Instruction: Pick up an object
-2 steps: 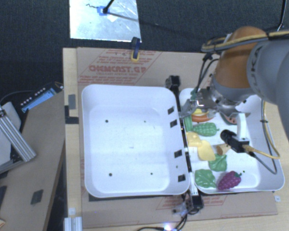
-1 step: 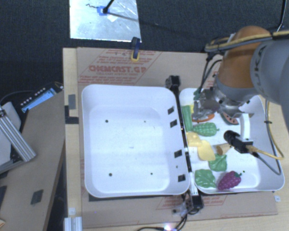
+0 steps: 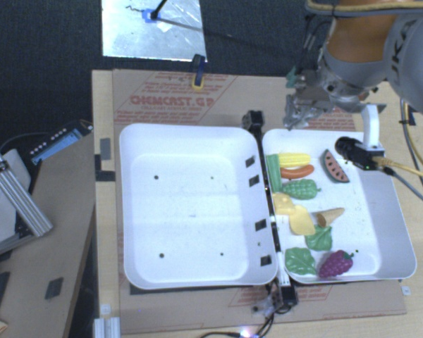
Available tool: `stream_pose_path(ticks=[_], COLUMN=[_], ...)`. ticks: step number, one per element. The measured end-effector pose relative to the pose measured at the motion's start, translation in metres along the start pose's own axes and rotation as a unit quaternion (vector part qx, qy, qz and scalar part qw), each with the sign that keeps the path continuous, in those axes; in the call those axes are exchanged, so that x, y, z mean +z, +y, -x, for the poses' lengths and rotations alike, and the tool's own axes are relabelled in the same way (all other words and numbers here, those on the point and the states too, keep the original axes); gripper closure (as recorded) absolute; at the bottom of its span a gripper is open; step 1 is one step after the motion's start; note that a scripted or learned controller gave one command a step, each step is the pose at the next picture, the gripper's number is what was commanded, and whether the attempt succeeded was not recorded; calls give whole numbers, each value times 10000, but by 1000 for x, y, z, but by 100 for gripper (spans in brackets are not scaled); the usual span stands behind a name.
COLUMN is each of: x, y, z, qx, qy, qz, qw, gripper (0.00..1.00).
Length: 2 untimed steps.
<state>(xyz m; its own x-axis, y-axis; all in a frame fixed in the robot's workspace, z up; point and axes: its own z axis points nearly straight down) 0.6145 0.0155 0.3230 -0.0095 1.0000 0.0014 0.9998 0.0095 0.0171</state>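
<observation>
Arm poised above the far rim of the right bin, nothing picked yet.

The gripper (image 3: 297, 117) hangs over the tabletop (image 3: 176, 94); whether its jaws are wide or narrow I cannot tell. Toy foods crowd the right bin (image 3: 388, 217) beside the divider; the nearest, a corn cob (image 3: 294, 160), lies long axis left-right.

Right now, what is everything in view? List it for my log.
Left bin: 1, white, left on the bench.
Right bin: 1, white, beside it, holding the toy food.
Watermelon slice: 1, red and dark, right bin's far part.
Corn: 1, yellow, far left of right bin.
Carrot: 1, orange, just below the corn.
Grapes: 1, purple, near edge.
Green leafy pieces: 2, near left corner.
Foil sheet: 1, silver, beyond the bench.
Pincer: 1, grey, above the right bin's far edge.
</observation>
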Motion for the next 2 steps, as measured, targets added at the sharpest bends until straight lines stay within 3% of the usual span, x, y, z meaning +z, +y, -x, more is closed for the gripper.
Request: stream_pose_path(ticks=[1, 2], x=[75, 99], y=[-53, -13], z=[-67, -151], qx=[-1, -12], qy=[3, 10], qz=[-122, -79], qw=[9999, 10000], gripper=[100, 100])
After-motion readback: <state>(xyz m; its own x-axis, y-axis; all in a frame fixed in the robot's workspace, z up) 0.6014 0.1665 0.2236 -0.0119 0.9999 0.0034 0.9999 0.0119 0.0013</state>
